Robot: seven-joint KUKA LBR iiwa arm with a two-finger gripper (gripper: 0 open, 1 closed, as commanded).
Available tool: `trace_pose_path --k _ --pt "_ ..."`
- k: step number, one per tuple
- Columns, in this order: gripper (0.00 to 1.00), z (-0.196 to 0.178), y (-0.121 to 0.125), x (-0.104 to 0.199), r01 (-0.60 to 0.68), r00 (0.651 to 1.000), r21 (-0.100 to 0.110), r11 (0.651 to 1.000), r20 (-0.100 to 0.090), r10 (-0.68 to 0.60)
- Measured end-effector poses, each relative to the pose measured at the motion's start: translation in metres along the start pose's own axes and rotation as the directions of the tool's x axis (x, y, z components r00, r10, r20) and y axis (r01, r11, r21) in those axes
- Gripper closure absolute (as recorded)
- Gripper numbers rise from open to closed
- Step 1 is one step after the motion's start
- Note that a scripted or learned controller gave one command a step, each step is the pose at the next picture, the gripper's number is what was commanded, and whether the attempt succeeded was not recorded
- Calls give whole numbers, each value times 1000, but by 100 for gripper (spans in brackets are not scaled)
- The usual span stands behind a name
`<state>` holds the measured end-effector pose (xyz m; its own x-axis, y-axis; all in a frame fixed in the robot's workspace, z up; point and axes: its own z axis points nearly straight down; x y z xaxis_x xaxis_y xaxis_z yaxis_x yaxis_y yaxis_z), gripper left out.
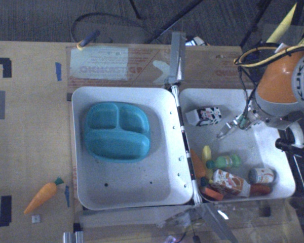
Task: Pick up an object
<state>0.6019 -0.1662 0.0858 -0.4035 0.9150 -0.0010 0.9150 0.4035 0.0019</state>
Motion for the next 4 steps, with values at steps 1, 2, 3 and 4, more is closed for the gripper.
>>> trace_pose_path --k 1,2,3,4 --pt "0 0 23 14 -113 994 -2 994 1 113" --pt "100 -13 24 12 -115 993 -9 993 6 115" --pt "100 -101 97 56 -159 987 -2 987 1 159" --pt "0 -100 96 56 -160 987 0 987 1 160"
